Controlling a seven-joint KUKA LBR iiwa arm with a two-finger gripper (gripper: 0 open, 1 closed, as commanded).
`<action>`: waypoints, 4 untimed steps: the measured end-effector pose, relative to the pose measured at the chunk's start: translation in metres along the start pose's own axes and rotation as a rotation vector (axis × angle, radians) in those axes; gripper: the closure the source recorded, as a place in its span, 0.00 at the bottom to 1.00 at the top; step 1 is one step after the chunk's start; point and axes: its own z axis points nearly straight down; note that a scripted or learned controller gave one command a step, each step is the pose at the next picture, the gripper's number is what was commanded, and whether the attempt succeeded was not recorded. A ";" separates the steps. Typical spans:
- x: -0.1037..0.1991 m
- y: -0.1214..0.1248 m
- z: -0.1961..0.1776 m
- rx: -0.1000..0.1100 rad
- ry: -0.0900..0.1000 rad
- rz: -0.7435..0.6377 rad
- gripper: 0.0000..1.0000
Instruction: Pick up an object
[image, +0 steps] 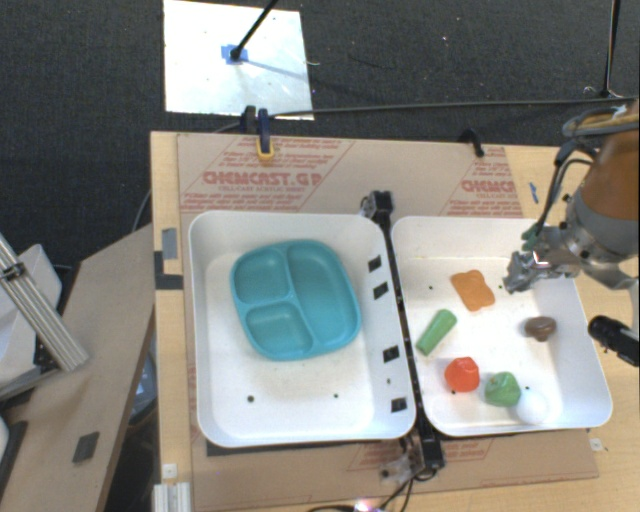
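Orange and flat, a wavy-edged slice (472, 290) lies in the right bin (580, 400), just to the left of the gripper (520, 272) and slightly nearer the camera, apart from it. Whether the pincer is open or closed cannot be told from this angle; nothing shows between its tips.

A smooth green cylinder (436, 331) lies tilted below the slice, near the divide between the bins. A glossy red tomato (462, 375) sits near the front wall, with a rounded green pepper (501, 388) beside it and a small white ball (533, 407) touching the pepper's right side. A dull brown lump (541, 327) rests toward the right wall, below the gripper.

In the left bin (215, 400) lies a teal plastic plate (295, 298) with three compartments and rounded corners. Both bins are shallow, white and smooth, resting on a cardboard sheet (300, 170) printed in red.

The arm (610, 200) enters from the right, its orange band above a grey wrist, and slants down to the left so the metal gripper hangs over the back half of the right bin.
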 end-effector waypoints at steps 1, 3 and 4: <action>0.052 0.006 -0.002 0.000 0.001 -0.002 1.00; 0.156 -0.007 0.007 0.000 0.002 -0.003 1.00; 0.200 -0.019 0.014 0.001 0.000 0.001 1.00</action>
